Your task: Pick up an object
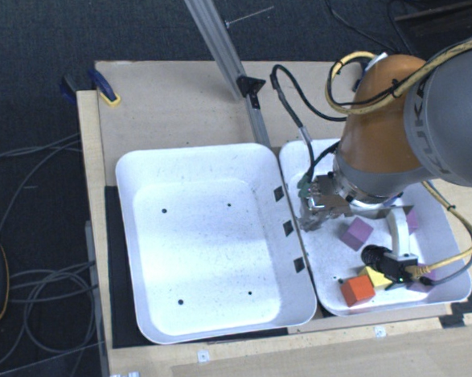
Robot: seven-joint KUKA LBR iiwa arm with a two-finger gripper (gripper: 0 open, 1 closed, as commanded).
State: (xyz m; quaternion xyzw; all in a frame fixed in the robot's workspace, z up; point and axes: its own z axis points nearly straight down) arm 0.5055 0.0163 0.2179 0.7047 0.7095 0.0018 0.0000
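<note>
My gripper [312, 206], a cluster of bright metal parts under my grey wrist and glossy orange band, hangs low in the shallow white plastic bin on the right [326, 259], close against that bin's left wall. From this slant I cannot tell how wide it stands, and I see nothing held in it. The things I might pick lie in the same bin, toward its near right part. A matte purple block with flat faces and crisp edges [357, 233] sits tilted, just beside my gripper but apart from it. Farther toward the front rim rests a boxy orange block [357, 290], with a small yellow angular piece [378, 277] touching its upper right corner. A paler purple piece [412, 220] shows partly behind my wrist gear. The smooth white plastic bin on the left [135, 176] has rounded corners and a finely speckled floor. Both bins sit on a pale, flat wooden bench [173, 99], crossed by a slanted grey metal bar [216, 44].
</note>
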